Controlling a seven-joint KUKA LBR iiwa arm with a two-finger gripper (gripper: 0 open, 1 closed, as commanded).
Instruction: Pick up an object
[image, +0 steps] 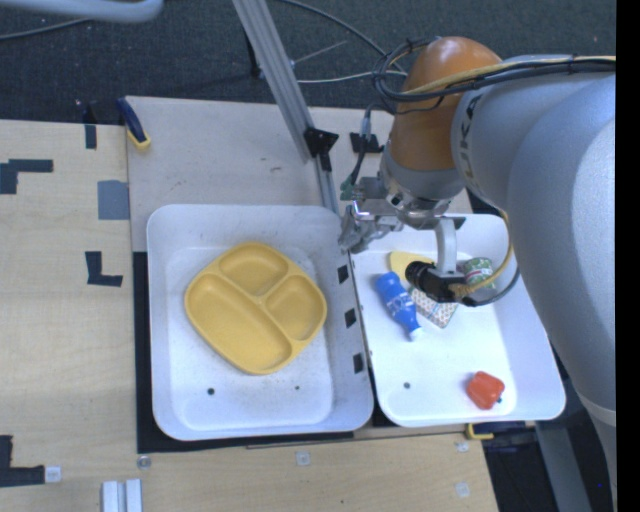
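Note:
My gripper hangs below the orange-banded wrist, over the far left corner of the right bin, close to the wall shared by the two bins. A blue tube-like object lies just in front of it in the right bin. Beside the blue object sit a yellow item, partly hidden, and a patterned packet. A small red object rests near the right bin's front right corner. A yellow divided plate lies in the left bin.
A slanted metal pole rises behind the bins, close to the gripper. Cables loop around the wrist, and one dark cable end dangles over the right bin. A greenish item sits behind the packet. The arm's grey body covers the right side.

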